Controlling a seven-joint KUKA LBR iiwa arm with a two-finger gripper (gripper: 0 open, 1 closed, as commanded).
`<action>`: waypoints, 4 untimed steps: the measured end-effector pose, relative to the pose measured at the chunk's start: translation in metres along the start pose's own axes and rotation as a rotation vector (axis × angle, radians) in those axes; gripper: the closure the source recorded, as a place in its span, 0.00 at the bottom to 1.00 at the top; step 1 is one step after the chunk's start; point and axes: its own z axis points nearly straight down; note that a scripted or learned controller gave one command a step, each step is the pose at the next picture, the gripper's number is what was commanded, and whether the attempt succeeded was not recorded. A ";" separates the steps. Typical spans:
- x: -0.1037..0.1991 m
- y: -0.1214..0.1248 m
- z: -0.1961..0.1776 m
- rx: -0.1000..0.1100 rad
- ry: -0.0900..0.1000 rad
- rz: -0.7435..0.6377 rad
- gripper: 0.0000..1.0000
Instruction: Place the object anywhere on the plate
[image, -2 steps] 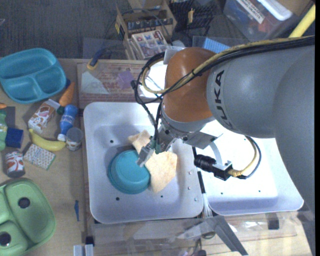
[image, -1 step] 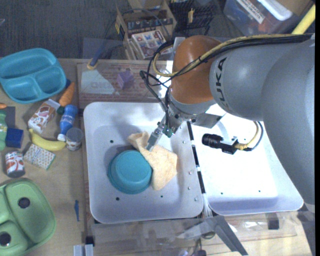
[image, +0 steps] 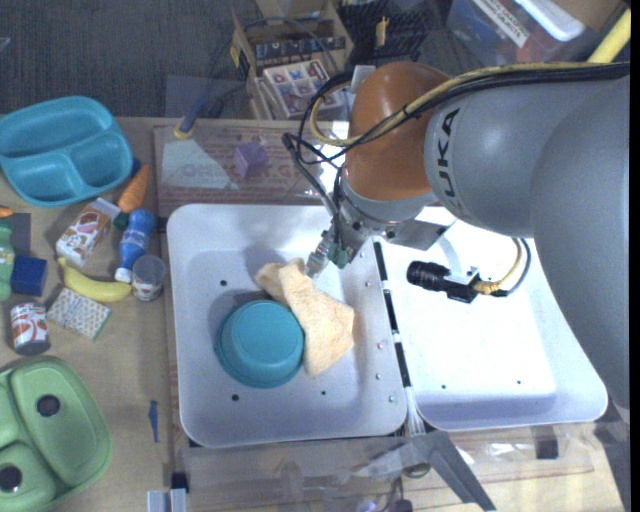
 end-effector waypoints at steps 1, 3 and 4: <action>0.015 0.037 0.065 -0.004 -0.006 -0.102 1.00; 0.073 0.086 0.035 -0.001 0.004 -0.469 0.00; 0.049 0.073 0.048 -0.030 0.003 -0.276 0.00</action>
